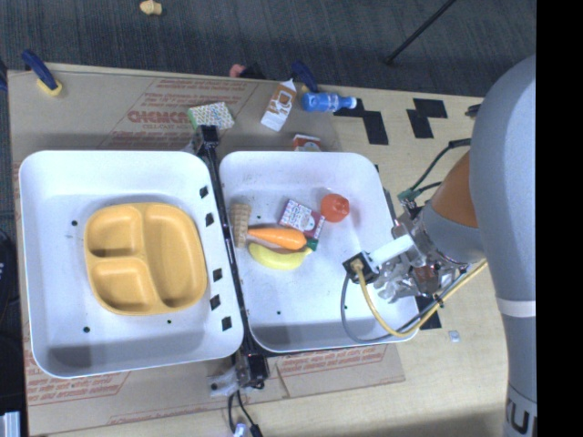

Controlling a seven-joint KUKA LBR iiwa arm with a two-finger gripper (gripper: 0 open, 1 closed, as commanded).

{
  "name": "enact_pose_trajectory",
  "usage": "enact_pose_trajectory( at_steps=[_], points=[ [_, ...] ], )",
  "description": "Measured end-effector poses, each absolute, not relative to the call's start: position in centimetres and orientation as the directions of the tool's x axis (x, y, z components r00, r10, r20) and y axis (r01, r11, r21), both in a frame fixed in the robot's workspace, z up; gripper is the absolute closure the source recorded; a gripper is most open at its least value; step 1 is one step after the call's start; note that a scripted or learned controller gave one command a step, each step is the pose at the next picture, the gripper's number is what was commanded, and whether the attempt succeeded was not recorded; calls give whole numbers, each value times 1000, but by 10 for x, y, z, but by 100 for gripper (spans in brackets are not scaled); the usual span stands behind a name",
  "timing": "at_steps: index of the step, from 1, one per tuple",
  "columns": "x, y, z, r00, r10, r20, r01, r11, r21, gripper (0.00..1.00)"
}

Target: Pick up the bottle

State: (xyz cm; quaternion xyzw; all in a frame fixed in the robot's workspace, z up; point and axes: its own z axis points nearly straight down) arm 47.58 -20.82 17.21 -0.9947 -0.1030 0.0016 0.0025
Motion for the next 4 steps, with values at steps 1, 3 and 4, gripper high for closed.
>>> enact_pose_trajectory(
  at_steps=[1, 3, 4],
  points=[
    [476, -207, 182, 977, 213, -5, 213, -977, -11, 100],
    [476, -159, 184, 970, 245, -4, 245, -970, -6, 100],
    [476, -207, 190, 975, 220, -2, 220, -975, -5, 100]
  ],
)
